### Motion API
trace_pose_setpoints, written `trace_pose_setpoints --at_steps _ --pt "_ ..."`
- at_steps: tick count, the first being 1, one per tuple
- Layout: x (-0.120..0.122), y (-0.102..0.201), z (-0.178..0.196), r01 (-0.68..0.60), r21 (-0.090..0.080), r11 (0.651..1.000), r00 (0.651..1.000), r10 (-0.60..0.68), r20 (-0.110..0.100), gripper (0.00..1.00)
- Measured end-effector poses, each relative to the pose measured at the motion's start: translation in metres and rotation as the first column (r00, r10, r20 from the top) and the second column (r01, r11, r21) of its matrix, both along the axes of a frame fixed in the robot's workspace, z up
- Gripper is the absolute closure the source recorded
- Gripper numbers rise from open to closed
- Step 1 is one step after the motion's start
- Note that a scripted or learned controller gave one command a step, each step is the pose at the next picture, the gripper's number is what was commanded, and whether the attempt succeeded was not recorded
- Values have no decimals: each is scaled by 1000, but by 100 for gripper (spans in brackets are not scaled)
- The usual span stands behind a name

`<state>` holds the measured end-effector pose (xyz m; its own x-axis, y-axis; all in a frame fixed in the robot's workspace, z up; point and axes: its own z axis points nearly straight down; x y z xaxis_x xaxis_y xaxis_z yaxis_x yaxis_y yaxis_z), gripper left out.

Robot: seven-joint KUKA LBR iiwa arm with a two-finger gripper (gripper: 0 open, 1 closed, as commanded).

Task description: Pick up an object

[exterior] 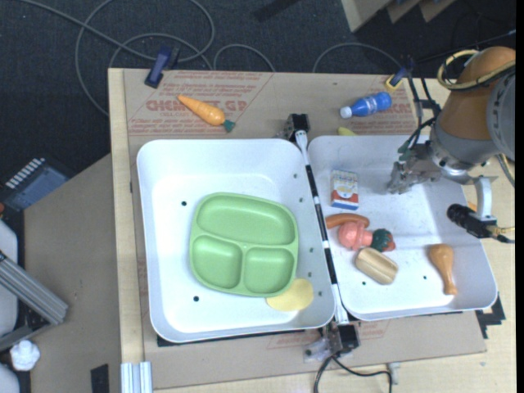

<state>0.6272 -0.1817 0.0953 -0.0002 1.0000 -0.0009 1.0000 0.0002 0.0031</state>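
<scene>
Gripper (pixel 403 174) is seen low in the right bin (pixel 426 297); its state cannot be told. Toys, including a chicken leg (pixel 443 266), lie apart from it. Counter (pixel 246 88) is cardboard-covered; cables cross dark carpet (pixel 98 23).

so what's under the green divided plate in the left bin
The green divided plate lies on the left bin's white floor. A yellow piece pokes out at its lower right edge. Whatever else lies beneath is covered.

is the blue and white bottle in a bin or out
Out. The bottle lies on its side on the brown board, behind the right bin.
</scene>
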Motion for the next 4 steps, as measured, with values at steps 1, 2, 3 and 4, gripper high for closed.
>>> trace_pose_setpoints --at_steps 1,2,3,4 --pt "0 0 0 0 0 1000 1000 0 -1 0" --pt "-92 -3 70 2 0 1000 1000 -2 -2 0" --pt "-108 39 -11 -1 2 1000 1000 1 -4 0" --pt "-107 39 -1 1 1 1000 1000 -1 -2 100"
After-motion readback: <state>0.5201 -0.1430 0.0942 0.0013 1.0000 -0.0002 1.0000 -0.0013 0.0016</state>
